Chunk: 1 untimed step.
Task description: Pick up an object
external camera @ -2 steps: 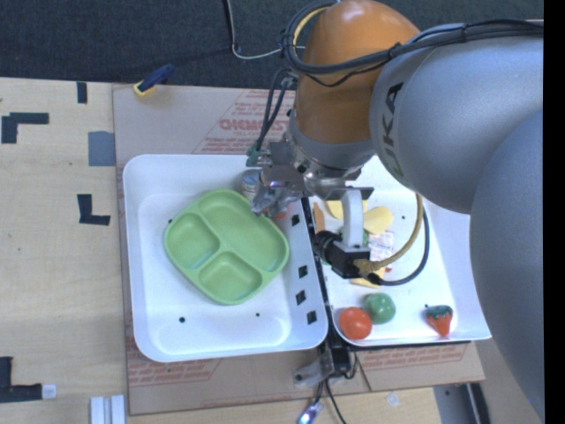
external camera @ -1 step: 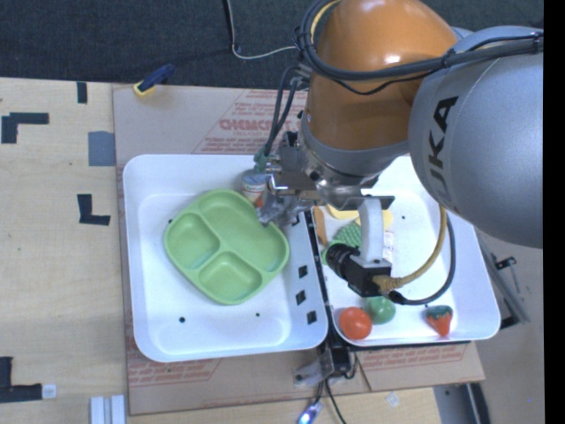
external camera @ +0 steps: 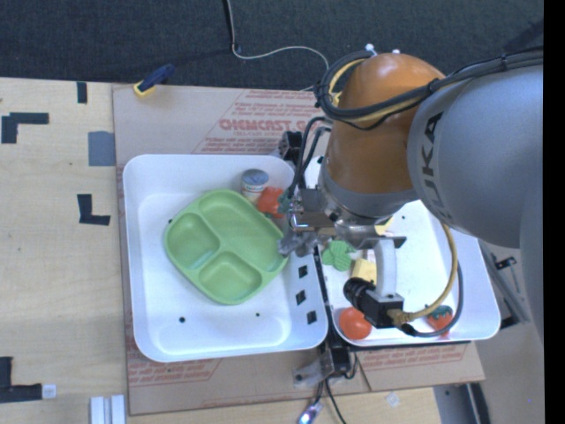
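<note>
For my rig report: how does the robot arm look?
The arm is thick, rounded and grey with dark lettering. An orange domed band sits above the wrist, black and yellow cables loop over it, and the gripper is bare metal.

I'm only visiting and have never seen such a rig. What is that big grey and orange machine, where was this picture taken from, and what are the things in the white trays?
It is a grey robot arm with an orange band, reaching in from the right. One camera fixed above the bench looks down at a slant. Its gripper, the grasping end, hangs over the wall between two shallow white bins. The left bin holds a green plastic divided plate, a small round jar with a grey-blue lid and an orange-red piece. The right bin holds a green leafy toy and a red round toy. Whether the gripper holds anything cannot be told.
</note>
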### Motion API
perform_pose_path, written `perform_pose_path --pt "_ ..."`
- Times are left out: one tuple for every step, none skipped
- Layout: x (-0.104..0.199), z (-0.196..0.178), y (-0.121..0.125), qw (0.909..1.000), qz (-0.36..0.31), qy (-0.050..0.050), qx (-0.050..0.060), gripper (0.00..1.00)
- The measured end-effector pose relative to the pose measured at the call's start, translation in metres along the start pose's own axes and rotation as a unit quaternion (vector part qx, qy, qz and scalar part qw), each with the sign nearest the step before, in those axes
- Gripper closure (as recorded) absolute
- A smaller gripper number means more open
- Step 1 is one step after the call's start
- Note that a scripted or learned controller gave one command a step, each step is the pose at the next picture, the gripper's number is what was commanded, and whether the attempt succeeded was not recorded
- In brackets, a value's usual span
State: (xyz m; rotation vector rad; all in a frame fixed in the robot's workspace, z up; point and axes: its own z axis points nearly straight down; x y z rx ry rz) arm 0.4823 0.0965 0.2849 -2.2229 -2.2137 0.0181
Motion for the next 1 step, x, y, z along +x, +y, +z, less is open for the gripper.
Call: perform_pose_path --pt "-0.0325 -0.1920 0.0012 0.9999 -0.002 0.003 -0.013 1.00"
